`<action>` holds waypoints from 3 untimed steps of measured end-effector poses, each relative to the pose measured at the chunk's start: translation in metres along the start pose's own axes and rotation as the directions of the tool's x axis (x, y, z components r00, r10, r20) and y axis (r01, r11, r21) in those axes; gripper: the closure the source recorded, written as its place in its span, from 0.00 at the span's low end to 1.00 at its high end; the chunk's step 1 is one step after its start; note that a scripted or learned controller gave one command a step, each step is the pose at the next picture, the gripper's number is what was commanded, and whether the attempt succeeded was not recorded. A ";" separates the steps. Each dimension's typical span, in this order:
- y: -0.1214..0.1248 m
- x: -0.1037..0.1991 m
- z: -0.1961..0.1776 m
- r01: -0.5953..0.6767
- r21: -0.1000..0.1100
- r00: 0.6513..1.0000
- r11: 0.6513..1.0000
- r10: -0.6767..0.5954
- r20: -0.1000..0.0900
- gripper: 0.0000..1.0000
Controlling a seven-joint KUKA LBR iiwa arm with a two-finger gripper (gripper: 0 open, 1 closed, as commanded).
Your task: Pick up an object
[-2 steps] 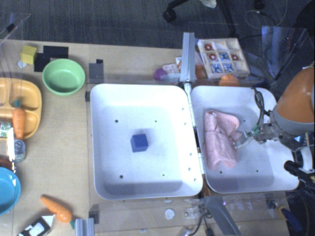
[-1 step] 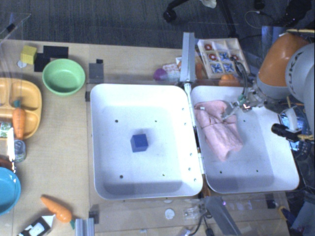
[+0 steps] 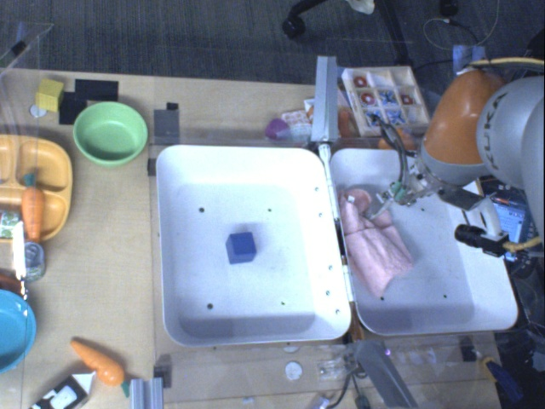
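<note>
Jaws (image 3: pixel 381 204) sit low over the pink cloth's upper end; cannot tell whether parted or clenched. Left bin (image 3: pixel 183 177), smooth white plastic: one small blue cube (image 3: pixel 242 246), matte, near centre. Right bin (image 3: pixel 451 313): soft rumpled pink cloth (image 3: pixel 375 250) along left wall.

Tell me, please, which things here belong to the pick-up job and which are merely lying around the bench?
Part of the job:
- gripper, low in the right bin
- pink cloth beneath it
- blue cube in the left bin

Just lying about:
- green bowl
- yellow tray
- carrots
- blue plate
- box of small items
</note>
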State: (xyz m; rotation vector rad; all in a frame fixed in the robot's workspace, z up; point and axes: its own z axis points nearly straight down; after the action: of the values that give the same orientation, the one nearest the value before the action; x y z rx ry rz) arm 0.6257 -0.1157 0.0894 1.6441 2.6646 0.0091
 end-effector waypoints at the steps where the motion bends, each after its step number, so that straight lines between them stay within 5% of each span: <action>1: -0.050 0.042 -0.002 0.073 -0.002 0.997 0.997 -0.073 0.002 0.00; 2: -0.045 0.040 -0.016 0.074 -0.014 0.997 0.997 -0.074 0.011 1.00; 3: 0.052 0.037 -0.141 0.135 -0.002 0.991 0.991 -0.135 0.002 1.00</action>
State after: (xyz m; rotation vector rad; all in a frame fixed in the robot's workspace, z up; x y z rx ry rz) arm 0.6534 -0.0591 0.2306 1.4587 2.7669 0.0100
